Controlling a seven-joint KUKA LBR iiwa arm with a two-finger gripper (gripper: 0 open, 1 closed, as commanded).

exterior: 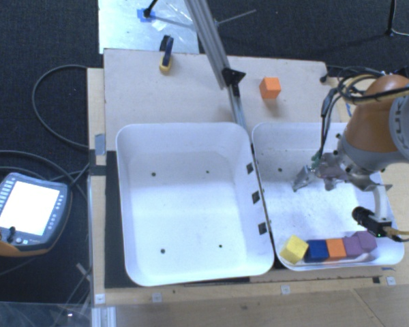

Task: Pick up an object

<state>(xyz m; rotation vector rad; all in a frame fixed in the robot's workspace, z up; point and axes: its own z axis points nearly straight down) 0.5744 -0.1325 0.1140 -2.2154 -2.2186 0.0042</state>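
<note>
Four small cubes, yellow (pixel 294 248), blue (pixel 317 250), orange (pixel 336 248) and purple (pixel 356 244), sit in a row along the near wall of the right white plastic bin (pixel 273 142), probably slid there by the slope. Grey two-finger gripper (pixel 305 178) hovers above the bin's middle, well apart from them; its fingers look empty, though how far open I cannot tell

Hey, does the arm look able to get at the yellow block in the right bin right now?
Probably yes. The yellow block lies at the near edge of the right bin, top uncovered, a blue block touching one side. The end effector hangs above bare bin floor nearby, nothing between them.
</note>
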